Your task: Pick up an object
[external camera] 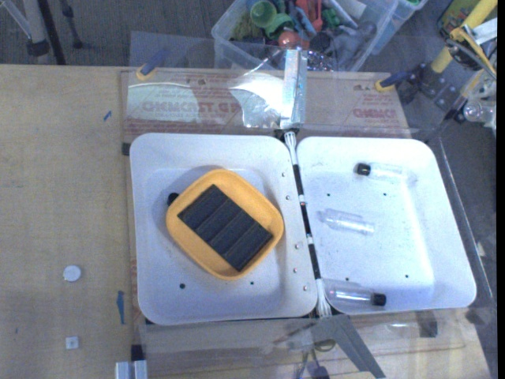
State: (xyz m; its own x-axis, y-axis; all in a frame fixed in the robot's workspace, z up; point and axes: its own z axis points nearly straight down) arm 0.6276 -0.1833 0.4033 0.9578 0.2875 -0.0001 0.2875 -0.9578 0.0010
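Observation:
A yellow-orange square object [225,223] with a black ribbed panel on top lies tilted in the left bin [150,290]. It fills much of the bin's middle. The right bin [418,251] holds three clear tubes. One with a black cap [377,169] lies near the back, a plain clear one [346,221] rests in the middle, and a third with a black cap [357,296] lies along the front rim.
Behind the bins lies a cardboard sheet [181,101] with a shiny strip [293,85] standing on it. A clear tub of toys [316,14] sits further back. Yellow and black hardware [465,38] is at the back right. A small white disc [72,273] lies on the bench at left.

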